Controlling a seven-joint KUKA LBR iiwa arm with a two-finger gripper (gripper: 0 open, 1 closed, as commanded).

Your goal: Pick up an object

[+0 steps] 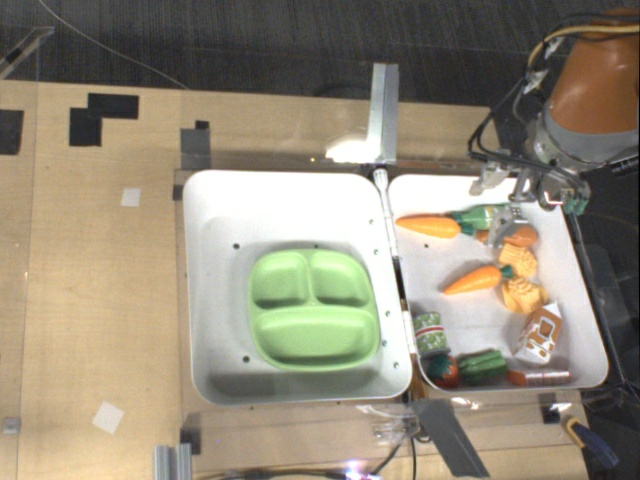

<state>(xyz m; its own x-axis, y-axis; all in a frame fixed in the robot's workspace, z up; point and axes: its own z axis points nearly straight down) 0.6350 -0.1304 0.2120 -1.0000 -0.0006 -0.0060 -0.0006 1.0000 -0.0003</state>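
The right bin (590, 308) holds several toy foods. An orange carrot (428, 226) lies at its far left, with a green piece (478, 215) beside it. A second carrot (472, 280) lies mid-bin. Two yellow-orange lumps (522, 276) sit to its right, and a small brown-and-white carton (540, 333) lies nearer the front. A green-and-white can (429, 330), a dark green vegetable (482, 363) and a red piece (446, 371) crowd the front left corner. My gripper (515, 208) hangs over the bin's far right part, just above the green piece and the upper yellow lump.
The left bin (215, 268) holds a green divided plate (312, 306). A metal post (384, 118) rises behind the wall between the bins. The arm's orange band (595, 83) and its cables loom over the right bin's far corner.
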